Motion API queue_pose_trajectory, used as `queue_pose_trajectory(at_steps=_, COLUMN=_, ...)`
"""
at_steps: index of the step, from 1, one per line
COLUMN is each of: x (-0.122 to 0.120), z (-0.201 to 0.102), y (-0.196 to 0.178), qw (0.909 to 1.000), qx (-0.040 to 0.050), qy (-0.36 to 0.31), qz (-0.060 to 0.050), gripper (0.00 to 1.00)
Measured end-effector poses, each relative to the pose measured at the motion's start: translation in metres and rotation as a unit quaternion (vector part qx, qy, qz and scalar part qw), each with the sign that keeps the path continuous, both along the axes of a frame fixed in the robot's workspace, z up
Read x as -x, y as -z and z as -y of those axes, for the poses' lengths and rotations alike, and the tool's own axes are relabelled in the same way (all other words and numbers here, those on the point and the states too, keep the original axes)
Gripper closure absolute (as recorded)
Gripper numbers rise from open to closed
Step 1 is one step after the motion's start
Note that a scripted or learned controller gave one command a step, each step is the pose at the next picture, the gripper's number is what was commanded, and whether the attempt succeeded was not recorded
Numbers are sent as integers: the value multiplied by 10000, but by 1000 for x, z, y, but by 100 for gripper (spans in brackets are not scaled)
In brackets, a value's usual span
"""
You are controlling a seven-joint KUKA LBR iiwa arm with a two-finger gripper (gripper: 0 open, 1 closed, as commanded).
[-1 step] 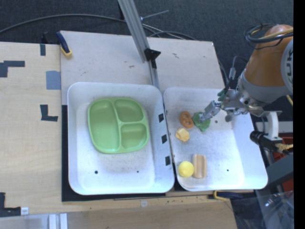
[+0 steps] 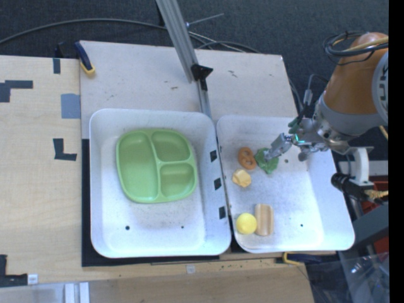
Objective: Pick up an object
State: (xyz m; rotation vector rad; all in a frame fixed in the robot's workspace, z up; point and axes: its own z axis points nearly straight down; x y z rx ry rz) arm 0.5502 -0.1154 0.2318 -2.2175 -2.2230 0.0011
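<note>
Though the green three-compartment plastic tray (image 2: 156, 165) lies in the left white bin (image 2: 101, 188), our target sits in the right white bin (image 2: 315, 219). There, right of the round orange-brown piece (image 2: 246, 158), we see a small leafy green toy (image 2: 268, 163) under the gripper (image 2: 276, 150); we cannot tell how its jaws stand. We judge the toy light, probably rigid plastic and a little slippery, best taken across its narrow middle.

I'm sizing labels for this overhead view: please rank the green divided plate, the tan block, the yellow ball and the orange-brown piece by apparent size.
1. green divided plate
2. tan block
3. yellow ball and orange-brown piece: they look alike, so no ranking between them.
</note>
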Motion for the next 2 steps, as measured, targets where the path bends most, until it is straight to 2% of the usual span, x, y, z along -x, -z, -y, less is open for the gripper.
queue_pose_trajectory(at_steps=1, x=4, z=-1, y=65, qw=10000, qx=1, qy=4, qz=-35, gripper=0)
queue_pose_trajectory(at_steps=2, x=10, z=-5, y=110, qw=10000, qx=0, qy=4, qz=-30, gripper=0)
